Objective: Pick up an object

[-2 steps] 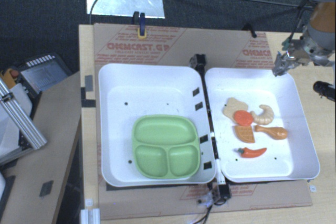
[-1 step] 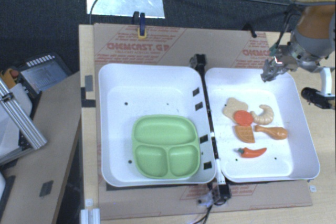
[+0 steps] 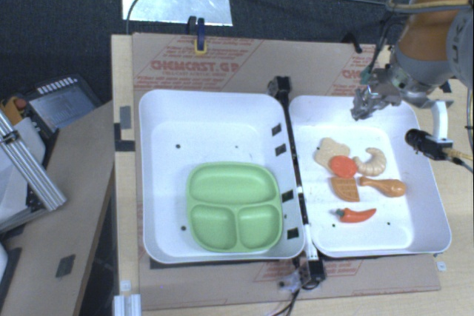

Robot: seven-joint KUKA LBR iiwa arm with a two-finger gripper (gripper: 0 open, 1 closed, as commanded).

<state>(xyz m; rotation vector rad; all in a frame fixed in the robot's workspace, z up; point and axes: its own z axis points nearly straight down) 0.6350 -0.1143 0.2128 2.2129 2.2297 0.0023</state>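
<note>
Green tray [image 3: 234, 205]; gripper [image 3: 363, 108] fingers indistinct

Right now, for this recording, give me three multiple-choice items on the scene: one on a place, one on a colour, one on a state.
1. Where does the divided plate lie?
A. left bin
B. right bin
C. on the cardboard

2. What colour is that plate?
A. blue
B. green
C. red

3. Where is the claw?
A. resting on the plate
B. over the right bin's far edge, apart from the toy food
C. among the toy food

Answers: 1 A, it sits in the left bin. 2 B, pale green. 3 B, the carrot and drumstick lie nearer the camera.
</note>
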